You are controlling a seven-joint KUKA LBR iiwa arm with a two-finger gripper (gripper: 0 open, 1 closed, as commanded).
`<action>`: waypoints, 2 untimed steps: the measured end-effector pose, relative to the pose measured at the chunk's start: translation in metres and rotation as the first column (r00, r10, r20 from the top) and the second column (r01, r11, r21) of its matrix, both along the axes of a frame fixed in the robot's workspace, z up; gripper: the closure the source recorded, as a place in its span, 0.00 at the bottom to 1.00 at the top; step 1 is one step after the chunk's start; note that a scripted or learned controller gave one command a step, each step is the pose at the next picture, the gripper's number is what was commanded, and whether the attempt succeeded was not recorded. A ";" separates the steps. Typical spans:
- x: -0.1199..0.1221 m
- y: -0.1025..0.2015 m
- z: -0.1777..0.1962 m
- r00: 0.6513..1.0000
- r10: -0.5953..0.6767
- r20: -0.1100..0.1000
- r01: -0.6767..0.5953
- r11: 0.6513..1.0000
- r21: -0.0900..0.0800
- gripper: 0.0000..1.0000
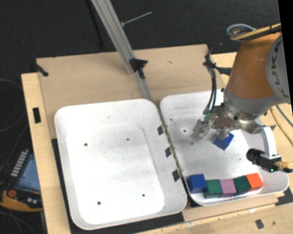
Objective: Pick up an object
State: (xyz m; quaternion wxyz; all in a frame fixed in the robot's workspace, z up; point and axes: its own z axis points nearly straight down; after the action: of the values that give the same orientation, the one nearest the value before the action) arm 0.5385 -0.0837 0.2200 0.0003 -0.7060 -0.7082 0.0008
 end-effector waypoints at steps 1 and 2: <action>-0.011 -0.074 0.065 1.000 -0.009 0.009 0.009 1.000 -0.005 0.00; -0.024 -0.110 0.132 1.000 -0.005 0.011 0.005 1.000 -0.005 0.00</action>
State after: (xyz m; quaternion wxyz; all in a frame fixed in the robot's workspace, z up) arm 0.5143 -0.1933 0.3522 -0.0052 -0.7079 -0.7063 -0.0012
